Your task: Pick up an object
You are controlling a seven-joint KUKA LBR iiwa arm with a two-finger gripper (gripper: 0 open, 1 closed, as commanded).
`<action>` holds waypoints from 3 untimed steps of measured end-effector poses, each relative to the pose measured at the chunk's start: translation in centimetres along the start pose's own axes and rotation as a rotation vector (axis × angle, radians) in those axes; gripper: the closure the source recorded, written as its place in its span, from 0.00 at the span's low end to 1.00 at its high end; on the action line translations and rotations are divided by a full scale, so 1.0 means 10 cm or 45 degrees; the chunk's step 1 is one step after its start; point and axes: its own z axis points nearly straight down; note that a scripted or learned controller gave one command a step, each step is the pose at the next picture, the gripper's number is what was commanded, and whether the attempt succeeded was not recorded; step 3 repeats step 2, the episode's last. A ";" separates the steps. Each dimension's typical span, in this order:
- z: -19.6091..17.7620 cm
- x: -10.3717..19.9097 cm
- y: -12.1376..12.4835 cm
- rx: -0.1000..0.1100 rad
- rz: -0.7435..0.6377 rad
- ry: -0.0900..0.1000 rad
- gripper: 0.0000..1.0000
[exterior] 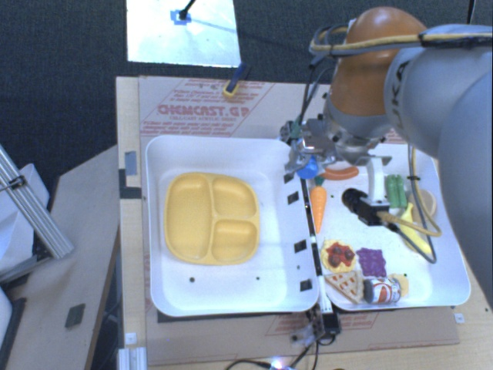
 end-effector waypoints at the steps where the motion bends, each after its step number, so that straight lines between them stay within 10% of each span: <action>1: 0.28 0.39 0.25 0.000 0.003 -0.003 1.00; 3: 0.11 0.51 0.31 0.000 0.004 -0.002 1.00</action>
